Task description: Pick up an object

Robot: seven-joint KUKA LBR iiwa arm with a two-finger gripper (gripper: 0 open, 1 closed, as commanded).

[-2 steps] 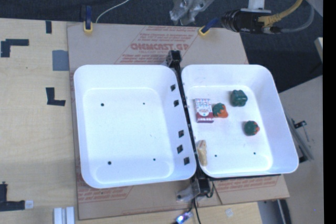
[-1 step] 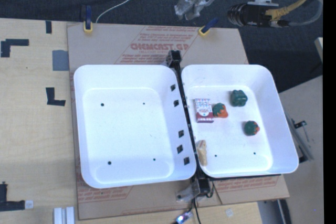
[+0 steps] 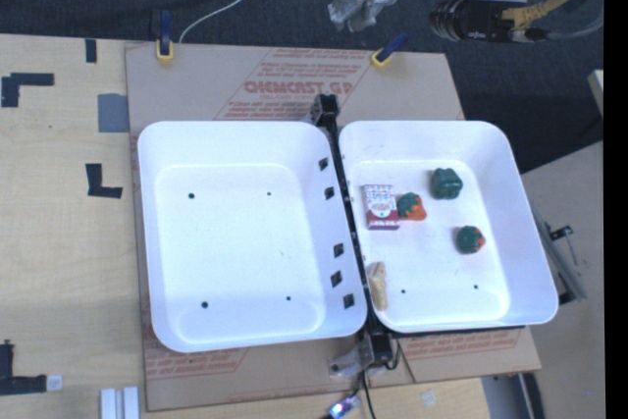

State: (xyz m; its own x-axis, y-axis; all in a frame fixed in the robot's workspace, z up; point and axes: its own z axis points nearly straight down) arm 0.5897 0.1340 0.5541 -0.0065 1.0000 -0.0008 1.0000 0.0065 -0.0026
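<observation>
A pale stick-like item [image 3: 376,283] lies nearest in the right bin [image 3: 510,174], then a small red-and-white box [image 3: 381,207] and three green-and-red pieces too small to identify. Beyond, the blurred gripper [image 3: 355,3] hangs above the bench; its opening cannot be judged.

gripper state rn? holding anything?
Gripper: above the bench behind the bins, away from the objects; open or closed cannot be told; nothing seen held.

Bench [image 3: 59,240] under board [image 3: 294,83], two bins [image 3: 162,211]
</observation>
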